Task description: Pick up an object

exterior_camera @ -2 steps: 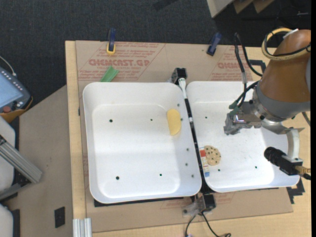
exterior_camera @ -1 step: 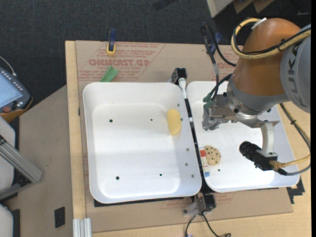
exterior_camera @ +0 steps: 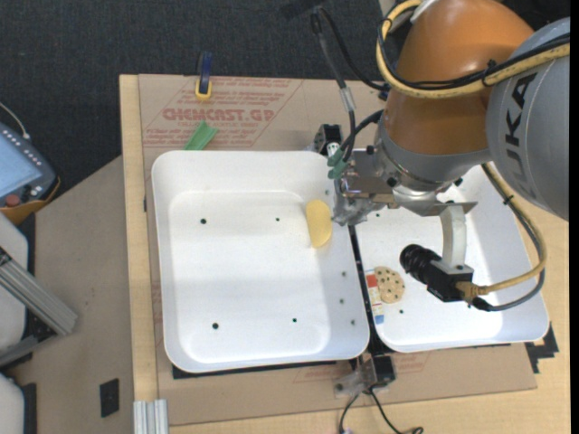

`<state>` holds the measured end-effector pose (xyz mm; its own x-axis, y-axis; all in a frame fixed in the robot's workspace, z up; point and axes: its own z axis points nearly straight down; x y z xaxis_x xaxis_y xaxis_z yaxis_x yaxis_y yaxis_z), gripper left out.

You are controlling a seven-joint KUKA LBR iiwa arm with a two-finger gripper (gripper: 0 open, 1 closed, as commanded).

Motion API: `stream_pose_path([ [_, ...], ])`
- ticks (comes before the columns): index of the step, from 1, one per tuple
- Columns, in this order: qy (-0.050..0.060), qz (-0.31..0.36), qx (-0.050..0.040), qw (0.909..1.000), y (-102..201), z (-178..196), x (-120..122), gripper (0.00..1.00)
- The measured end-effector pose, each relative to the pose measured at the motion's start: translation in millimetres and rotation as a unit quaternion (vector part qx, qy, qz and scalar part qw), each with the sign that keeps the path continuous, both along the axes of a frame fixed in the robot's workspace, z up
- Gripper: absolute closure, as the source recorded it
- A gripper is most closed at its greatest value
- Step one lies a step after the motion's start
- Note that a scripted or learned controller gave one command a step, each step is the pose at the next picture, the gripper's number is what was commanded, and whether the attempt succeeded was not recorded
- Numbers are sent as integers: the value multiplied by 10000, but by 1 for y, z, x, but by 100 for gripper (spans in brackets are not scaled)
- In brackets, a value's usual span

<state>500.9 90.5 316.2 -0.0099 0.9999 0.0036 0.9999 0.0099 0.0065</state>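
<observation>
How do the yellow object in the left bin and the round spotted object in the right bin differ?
The yellow object is plain pale yellow and elongated; the spotted object is tan, round and flat-looking, with dark dots. The yellow object lies in the left bin beside the gripper; the spotted one lies in the right bin, away from it. Both are small and near the divide between the bins.

Both bins (exterior_camera: 181, 269) look like smooth white plastic, slightly glossy. Bench board (exterior_camera: 136, 134) is matt brown cardboard with red print. Arm shell (exterior_camera: 452, 43) is glossy orange and grey. Yellow object (exterior_camera: 318, 223) looks smooth, waxy. Cable (exterior_camera: 507, 283) rubbery.
</observation>
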Motion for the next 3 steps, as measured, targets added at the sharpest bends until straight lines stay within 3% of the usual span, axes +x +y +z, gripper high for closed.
stream_pose_path([
  [1,4,-25,-8,10000,40,44,3,100],
  [3,8,-37,-24,10000,38,62,4,100],
])
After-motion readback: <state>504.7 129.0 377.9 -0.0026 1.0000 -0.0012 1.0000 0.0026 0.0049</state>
